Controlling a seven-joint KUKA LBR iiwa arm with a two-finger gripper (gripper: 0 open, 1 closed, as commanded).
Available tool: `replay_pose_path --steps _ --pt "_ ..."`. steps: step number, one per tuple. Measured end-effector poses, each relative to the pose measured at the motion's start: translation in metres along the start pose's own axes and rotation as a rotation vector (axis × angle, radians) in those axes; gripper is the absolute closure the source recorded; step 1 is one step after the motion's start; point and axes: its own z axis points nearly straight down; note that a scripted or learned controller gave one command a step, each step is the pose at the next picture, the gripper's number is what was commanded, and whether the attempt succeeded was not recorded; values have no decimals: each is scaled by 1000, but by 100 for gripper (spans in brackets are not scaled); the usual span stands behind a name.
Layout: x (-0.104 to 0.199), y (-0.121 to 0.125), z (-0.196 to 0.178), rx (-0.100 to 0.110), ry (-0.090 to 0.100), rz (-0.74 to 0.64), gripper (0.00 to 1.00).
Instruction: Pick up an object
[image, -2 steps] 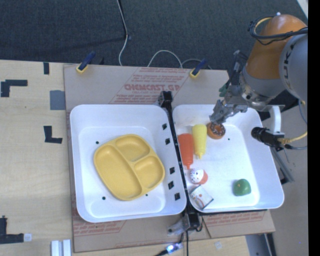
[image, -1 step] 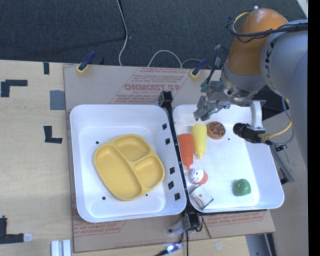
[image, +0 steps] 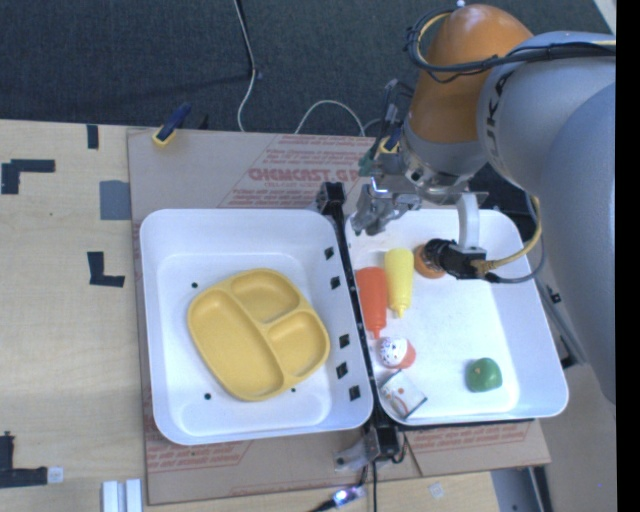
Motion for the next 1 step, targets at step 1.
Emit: replay_pose_path --steps 1 --pt "46 8 2 0 -1 1 100"
